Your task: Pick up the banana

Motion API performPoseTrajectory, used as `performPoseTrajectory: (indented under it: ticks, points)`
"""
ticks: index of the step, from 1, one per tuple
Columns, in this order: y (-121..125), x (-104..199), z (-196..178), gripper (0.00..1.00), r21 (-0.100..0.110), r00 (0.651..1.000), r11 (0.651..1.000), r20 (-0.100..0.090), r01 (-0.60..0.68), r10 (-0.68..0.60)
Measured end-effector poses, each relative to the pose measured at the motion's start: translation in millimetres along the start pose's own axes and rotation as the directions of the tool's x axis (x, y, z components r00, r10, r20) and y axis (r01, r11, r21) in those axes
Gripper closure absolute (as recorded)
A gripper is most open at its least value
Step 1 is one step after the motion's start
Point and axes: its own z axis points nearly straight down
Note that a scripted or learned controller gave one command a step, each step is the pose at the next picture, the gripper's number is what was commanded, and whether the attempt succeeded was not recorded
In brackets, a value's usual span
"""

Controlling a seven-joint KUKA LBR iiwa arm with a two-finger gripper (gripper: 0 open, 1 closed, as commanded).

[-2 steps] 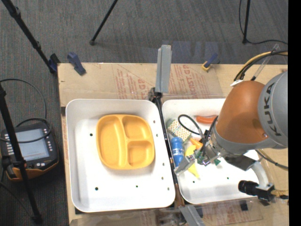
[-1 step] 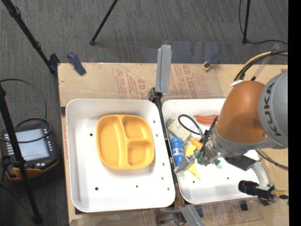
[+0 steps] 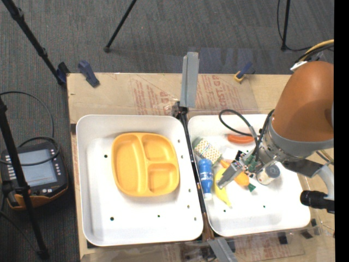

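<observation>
The left bin holds a yellow tray. In the right bin, the gripper has its fingers spread over the banana, beside a blue bottle near the left edge.

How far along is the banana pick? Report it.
Done: the gripper has reached the right bin and sits over the banana. In hand: nothing visibly lifted; the banana lies on the bin floor beside the blue bottle. Left: grasp and lift.
</observation>
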Motion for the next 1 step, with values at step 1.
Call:
performPoseTrajectory:
  ticks: [1]
  points:
    - [9.5,22.9,95.4,0.00,0.002,1.000,1.000,-0.002,-0.023,0.023]
